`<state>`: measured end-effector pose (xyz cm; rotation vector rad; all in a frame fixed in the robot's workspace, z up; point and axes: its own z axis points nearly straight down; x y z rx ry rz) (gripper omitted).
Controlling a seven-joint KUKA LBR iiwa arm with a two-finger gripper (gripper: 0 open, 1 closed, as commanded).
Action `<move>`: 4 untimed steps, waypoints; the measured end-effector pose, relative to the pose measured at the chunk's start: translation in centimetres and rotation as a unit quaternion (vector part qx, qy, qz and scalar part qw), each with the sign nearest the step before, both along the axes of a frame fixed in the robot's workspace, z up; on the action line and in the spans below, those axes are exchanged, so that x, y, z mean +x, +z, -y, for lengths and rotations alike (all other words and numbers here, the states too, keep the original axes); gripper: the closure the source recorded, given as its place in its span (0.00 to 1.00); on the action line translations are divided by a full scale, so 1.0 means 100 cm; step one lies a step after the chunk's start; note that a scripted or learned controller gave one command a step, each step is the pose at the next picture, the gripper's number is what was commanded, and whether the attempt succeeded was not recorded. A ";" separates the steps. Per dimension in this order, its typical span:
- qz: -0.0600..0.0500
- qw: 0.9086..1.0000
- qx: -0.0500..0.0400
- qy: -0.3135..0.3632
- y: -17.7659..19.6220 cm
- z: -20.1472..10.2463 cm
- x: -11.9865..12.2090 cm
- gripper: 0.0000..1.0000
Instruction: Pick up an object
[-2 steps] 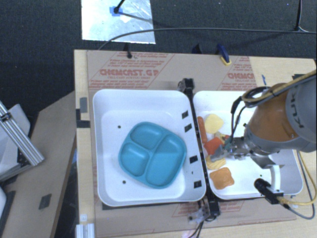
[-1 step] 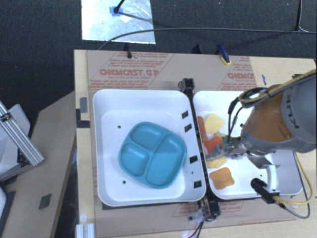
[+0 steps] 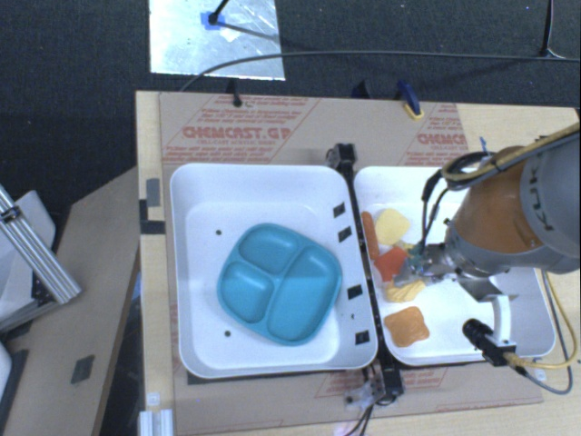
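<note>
From the fixed camera above the bench, 2 shallow white plastic bins stand side by side on a sheet of brown printed cardboard (image 3: 272, 121). The left bin (image 3: 195, 207) holds a turquoise plastic plate with 3 compartments (image 3: 280, 282), which lies a little right of the middle of its floor. The right bin (image 3: 536, 330) holds several small toy food pieces, all in its left half.

Along the left wall of the right bin there is a thin orange-red sausage-shaped piece (image 3: 368, 232). Just to the right of it lies a pale yellow rounded piece (image 3: 392, 224), on the far side of the group. Nearer to the viewer is a red wedge-shaped piece (image 3: 391, 262), and it touches the pale yellow one. Below it there is a yellow banana-like piece (image 3: 405, 291), and near the front wall of the bin lies an orange flat square piece like toast (image 3: 406, 326), a little apart from the others.

The grey arm with the orange band (image 3: 495, 212) comes in from the right and bends down over the right bin. Its two-finger gripper (image 3: 420, 268) is low in the bin, at the place where the red wedge and the yellow banana-like piece meet. The picture is not sharp there, so I cannot tell the state of the gripper, or if any piece is caught in it.
</note>
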<state>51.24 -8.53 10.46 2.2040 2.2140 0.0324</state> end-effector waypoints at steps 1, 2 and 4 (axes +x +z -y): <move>-0.011 1.000 -0.002 0.000 0.057 0.010 0.002 1.00; -0.010 1.000 -0.002 0.000 0.118 0.017 0.002 1.00; -0.012 1.000 -0.001 0.002 0.157 -0.022 0.023 1.00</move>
